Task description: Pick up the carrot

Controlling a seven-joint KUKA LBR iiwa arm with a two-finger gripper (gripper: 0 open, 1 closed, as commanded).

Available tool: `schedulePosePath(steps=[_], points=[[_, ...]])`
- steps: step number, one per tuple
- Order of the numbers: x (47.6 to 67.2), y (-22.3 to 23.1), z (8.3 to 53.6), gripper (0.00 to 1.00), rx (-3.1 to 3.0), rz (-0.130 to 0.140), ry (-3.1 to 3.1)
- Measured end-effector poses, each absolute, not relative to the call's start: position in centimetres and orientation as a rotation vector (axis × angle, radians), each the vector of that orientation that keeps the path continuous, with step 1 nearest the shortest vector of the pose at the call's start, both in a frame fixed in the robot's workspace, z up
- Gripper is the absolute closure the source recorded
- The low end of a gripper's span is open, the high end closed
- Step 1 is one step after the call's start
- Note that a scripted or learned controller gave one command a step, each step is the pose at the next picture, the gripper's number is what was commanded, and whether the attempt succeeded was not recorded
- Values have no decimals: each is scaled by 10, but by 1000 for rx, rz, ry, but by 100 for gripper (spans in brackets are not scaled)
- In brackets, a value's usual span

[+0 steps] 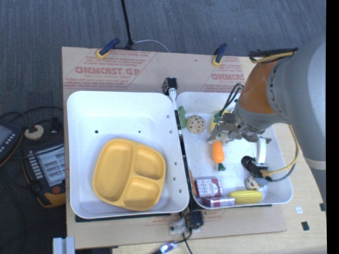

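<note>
The carrot [217, 152] is a small orange toy with a green tip. It lies in the middle of the right bin [280, 194], with the green end pointing toward the front. My gripper [220, 138] hangs just above the carrot's far end, below the grey wrist and orange band. It stands open, one finger on each side of that end, and the carrot rests on the bin floor.
A cookie [195, 124] lies left of the gripper near the divider. A red box [207, 187], a yellow banana-like item [246, 196] and a small round piece [254, 183] sit along the right bin's front. The left bin [85, 110] holds a yellow divided plate [130, 172].
</note>
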State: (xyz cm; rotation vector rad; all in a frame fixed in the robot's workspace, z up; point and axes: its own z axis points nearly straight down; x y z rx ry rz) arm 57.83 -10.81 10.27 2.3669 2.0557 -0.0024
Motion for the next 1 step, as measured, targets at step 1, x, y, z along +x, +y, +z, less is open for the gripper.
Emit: schedulePosePath(steps=[1], points=[[636, -67, 225, 100, 2559, 6, 1811]])
